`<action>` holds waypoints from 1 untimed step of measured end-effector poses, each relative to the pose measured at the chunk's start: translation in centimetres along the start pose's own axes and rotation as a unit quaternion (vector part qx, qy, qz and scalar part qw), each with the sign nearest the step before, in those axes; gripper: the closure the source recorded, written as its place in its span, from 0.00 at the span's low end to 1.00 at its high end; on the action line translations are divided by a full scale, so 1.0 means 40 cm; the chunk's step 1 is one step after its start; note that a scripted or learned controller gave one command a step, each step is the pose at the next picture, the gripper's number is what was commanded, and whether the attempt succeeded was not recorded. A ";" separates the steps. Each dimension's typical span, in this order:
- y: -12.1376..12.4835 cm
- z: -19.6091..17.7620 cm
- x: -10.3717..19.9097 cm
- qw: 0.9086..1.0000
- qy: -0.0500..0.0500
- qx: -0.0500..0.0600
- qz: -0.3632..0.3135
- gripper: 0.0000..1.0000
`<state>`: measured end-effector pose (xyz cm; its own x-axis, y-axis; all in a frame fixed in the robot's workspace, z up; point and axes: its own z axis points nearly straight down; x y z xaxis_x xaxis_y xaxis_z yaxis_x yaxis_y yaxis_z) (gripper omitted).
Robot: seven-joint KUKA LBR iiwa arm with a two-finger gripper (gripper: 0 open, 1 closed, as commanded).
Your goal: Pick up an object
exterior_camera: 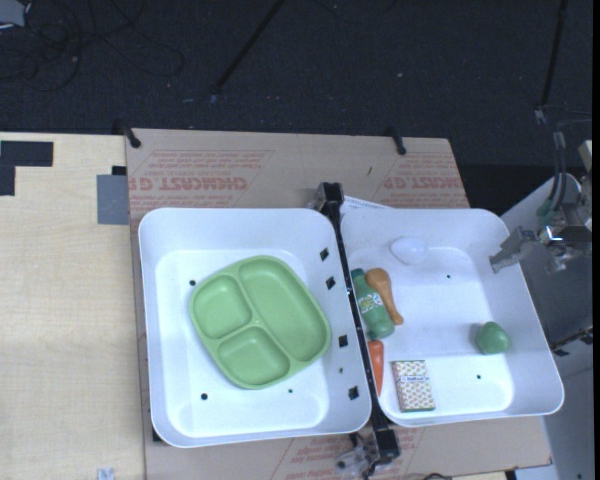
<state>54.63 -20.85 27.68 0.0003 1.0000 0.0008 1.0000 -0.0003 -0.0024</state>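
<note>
1. At the right edge of the view, the hand [565, 230] sits just outside the right bin [525, 298], level with its upper right corner; it is small and partly cut off, so I cannot tell how it stands or whether it grips anything.
2. Nothing is seen between it and the bin's contents; all objects lie on the bin floor, apart from the hand.
3. Nearest object to the hand: a green ball-like item [492, 338], below and slightly left of it, near the right wall.
4. A pale, whitish object [409, 250] lies toward the bin's upper middle, left of the hand.
5. Along the left wall: a green bottle [372, 308] with an orange-tan piece [383, 290] touching its right side, and an orange carrot-like item [376, 365] just below them.
6. A small patterned card or box [413, 385] lies flat near the bottom edge, just right of the carrot-like item.
7. Left bin [170, 268] holds a green divided plate [258, 320], well apart from the hand.
8. Both bins rest on cardboard [230, 173] over the surface [50, 318].
</note>
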 end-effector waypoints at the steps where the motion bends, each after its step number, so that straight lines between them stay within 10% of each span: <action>1: 0.016 0.115 0.002 1.000 0.001 0.002 0.000 0.00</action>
<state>55.28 -20.77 23.08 0.0000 1.0000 0.0018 1.0000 0.0000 -0.0066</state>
